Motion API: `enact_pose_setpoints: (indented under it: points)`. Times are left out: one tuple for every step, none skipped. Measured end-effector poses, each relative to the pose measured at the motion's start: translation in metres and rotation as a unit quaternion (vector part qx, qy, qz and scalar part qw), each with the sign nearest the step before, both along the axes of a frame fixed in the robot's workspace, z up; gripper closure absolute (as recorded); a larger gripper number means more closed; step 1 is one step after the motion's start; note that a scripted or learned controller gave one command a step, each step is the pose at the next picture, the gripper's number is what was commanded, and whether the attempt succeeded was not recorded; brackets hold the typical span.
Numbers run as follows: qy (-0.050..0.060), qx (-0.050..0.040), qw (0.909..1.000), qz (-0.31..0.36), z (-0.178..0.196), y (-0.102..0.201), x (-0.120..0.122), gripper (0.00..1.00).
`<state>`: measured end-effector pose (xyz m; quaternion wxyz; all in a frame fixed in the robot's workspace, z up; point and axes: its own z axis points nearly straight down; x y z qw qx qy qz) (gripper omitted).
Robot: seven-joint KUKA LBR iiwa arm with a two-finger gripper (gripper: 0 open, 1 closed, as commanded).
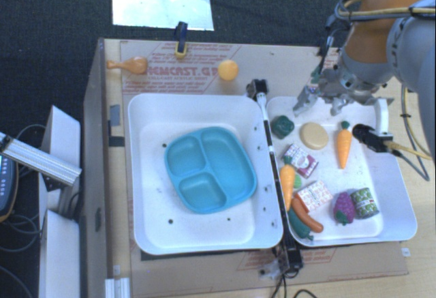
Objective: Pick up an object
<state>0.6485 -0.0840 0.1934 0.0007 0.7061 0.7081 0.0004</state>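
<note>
Left bin point(146, 221): sitting on the left half of the worktop point(109, 78), its near edge lying closest to the camera, and touching the right bin along their shared wall.
Right bin point(398, 218): sitting on the right half of the worktop, carrying a scatter of toy foods.
Arm point(381, 24): reaching in over the far right corner of the worktop, grey with an orange band above the wrist.
Blue tray point(210, 168): lying flat in the middle of the left bin, showing three compartments.
End effector point(320, 100): hovering over the far edge of the right bin with its two fingers spread apart and nothing showing between them.
Orange carrot point(344, 146): lying along the right side of the right bin, tip pointing toward the near edge.
Second carrot point(287, 184): resting against the left wall of the right bin.
Beige disc point(314, 136): lying near the far edge of the right bin, just below the end effector.
Red sausage point(306, 215): sitting toward the near left corner of the right bin.
Purple grapes point(343, 208): resting near the bin's near edge, beside a green can point(364, 202).
Dark green piece point(282, 127): lying in the far left corner of the right bin.
Yellow ball point(227, 70): sitting on the worktop beyond the left bin's far edge.
</note>
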Motion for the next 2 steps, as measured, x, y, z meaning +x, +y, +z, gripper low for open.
enact_pose_setpoints:
  points:
    - [-0.001, -0.0005, 1.0000, -0.001, -0.007, -0.051, 0.020, 0.00]
    - [-0.002, -0.0002, 1.0000, -0.001, -0.105, -0.016, -0.030, 0.00]
